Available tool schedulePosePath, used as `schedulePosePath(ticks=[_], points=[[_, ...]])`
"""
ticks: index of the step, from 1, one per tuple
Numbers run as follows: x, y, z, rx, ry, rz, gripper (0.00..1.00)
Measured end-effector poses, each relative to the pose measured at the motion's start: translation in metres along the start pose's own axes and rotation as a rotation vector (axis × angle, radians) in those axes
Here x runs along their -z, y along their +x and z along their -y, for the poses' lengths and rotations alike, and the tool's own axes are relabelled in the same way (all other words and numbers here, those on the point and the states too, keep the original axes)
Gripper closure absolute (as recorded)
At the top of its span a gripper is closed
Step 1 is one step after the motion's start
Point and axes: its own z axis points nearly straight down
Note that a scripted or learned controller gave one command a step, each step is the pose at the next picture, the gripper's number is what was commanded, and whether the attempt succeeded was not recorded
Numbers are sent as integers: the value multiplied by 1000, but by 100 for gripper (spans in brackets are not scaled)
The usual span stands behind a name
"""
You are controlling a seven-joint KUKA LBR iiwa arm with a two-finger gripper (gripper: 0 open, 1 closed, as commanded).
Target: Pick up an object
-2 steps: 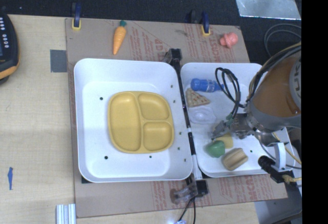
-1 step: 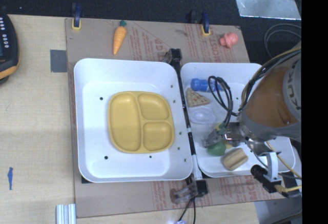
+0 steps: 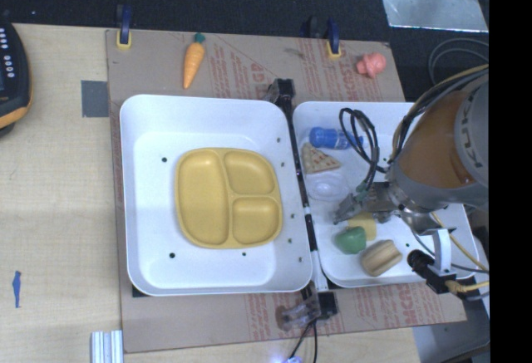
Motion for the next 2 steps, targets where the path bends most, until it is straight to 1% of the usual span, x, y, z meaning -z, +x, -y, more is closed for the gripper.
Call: schedulePosePath(ticks=[1,2], points=[[10,-1,1,1,2,0,100],[83,-46,14,-5,-3,3,100]])
